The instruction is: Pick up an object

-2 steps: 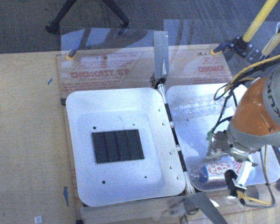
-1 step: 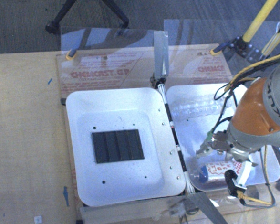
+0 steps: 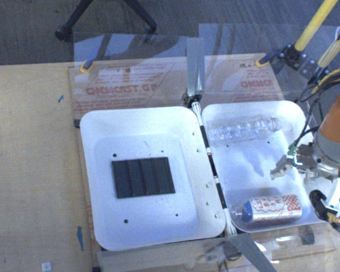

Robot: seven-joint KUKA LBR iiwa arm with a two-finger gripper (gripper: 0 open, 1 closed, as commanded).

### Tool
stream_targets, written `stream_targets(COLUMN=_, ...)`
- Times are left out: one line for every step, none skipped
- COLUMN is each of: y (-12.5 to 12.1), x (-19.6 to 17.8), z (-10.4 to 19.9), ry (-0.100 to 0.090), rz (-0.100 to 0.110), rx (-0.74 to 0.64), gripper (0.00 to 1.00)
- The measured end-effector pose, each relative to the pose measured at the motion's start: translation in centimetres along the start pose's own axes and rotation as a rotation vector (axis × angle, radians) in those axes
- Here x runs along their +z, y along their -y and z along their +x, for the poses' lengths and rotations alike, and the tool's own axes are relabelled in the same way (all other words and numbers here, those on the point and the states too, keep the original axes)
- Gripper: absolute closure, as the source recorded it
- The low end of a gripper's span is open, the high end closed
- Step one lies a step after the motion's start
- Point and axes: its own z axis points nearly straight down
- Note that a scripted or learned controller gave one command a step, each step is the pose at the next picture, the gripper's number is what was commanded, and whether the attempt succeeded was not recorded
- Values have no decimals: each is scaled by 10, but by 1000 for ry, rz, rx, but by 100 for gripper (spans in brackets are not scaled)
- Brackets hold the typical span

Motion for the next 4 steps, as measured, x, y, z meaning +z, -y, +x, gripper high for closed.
stream_targets(y=-24, x=25, z=-1, ry=-1, rz=-2, rx=-80, gripper=0)
stream_targets(y=42, x=25, z=77, ry=-5, rz=-7, rx=-118, gripper=0)
stream_targets(y=30, x=-47, z=42, ry=1, rz=-3, rx=-466, gripper=0)
stream_targets(y=45, x=25, z=84, ry=2, rz=-10, rx=-627, gripper=0)
